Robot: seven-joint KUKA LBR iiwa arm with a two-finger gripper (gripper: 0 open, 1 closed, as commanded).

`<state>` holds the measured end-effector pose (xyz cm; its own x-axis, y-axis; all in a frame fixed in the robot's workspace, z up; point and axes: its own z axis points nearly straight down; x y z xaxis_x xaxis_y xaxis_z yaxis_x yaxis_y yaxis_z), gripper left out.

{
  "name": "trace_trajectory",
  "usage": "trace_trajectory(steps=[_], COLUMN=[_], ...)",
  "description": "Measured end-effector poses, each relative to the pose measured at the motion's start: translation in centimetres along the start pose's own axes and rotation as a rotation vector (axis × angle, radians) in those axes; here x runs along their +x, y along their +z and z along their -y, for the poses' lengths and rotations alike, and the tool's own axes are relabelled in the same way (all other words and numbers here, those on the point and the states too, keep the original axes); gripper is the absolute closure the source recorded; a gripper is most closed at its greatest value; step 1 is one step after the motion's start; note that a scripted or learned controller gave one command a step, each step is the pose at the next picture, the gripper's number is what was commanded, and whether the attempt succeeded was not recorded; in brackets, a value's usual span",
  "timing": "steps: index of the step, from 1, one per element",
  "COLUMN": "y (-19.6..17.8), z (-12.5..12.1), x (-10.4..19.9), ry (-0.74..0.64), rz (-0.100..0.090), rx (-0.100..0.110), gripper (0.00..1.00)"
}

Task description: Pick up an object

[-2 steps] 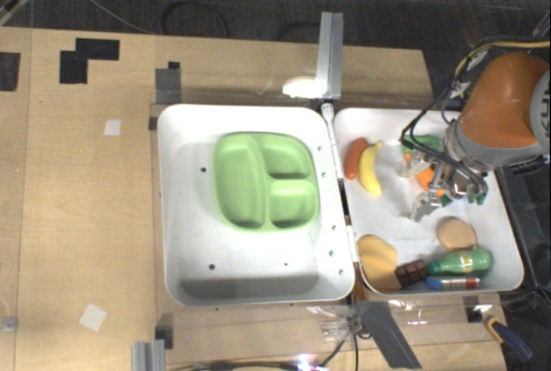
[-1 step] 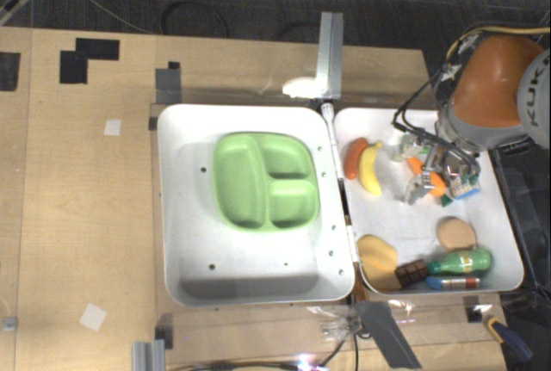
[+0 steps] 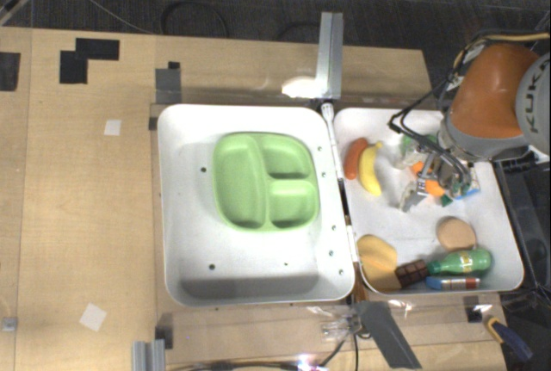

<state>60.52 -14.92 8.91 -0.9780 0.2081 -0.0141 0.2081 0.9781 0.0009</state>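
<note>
Orange clutter [image 3: 436, 183] crowds the gripper [image 3: 428, 186] near the banana [image 3: 370, 169], so its fingers, whose state I cannot tell, may snag or slip.

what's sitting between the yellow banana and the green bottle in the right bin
In the camera view, bare white bin floor runs between the banana and the green bottle; the round tan piece sits just beside that line, above the bottle.

A robotics lab: wooden bench [image 3: 77, 214], two white bins [image 3: 181, 275], grey-orange arm [image 3: 499, 98].
</note>
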Motion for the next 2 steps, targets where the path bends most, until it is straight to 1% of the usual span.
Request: trace_trajectory(steps=[1, 2], y=[-1.6, -12.3], z=[-0.1, -5.1], x=[-0.5, -4.4], ry=[-0.004, -0.039], rz=[0.017, 0.009], rx=[-0.001, -0.003], gripper=[1.00, 1.00])
